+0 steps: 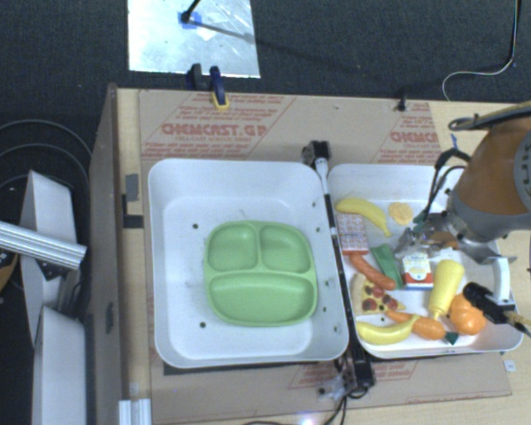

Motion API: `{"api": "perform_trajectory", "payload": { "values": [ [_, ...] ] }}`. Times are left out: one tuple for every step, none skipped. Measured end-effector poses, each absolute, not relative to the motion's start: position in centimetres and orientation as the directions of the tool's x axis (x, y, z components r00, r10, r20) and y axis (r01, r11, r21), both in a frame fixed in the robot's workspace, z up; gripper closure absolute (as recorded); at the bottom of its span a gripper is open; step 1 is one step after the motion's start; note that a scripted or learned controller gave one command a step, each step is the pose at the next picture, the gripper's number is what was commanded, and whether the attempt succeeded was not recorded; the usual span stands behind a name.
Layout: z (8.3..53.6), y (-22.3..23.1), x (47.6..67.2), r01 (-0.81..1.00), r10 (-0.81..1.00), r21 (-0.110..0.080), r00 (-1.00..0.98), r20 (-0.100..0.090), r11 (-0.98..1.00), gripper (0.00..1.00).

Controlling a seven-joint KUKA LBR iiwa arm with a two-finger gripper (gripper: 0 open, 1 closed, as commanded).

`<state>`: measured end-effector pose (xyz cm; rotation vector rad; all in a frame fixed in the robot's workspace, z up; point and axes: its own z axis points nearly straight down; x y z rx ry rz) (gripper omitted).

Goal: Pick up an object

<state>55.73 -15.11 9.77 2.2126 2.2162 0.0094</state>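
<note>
Toy food [398, 277] fills right bin [372, 177] on cardboard-topped bench [248, 118], dark floor [53, 42] around.

In the right bin [478, 348] lie two yellow bananas [363, 209], a corn cob [445, 287], carrots [372, 270], an orange [465, 315] and a small red-and-white carton [415, 271], crowded together.

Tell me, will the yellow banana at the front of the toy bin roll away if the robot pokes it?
Probably not far: the banana is curved and wedged against the bin wall. It looks like smooth plastic, so likely light and slippery.
</note>
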Motion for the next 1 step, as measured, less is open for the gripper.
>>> {"api": "perform_trajectory", "payload": {
  "values": [
    [20.76,-12.64,51.39,1.0,1.0,0.009,-0.005,-0.001,0.005,1.0]
  ]
}}
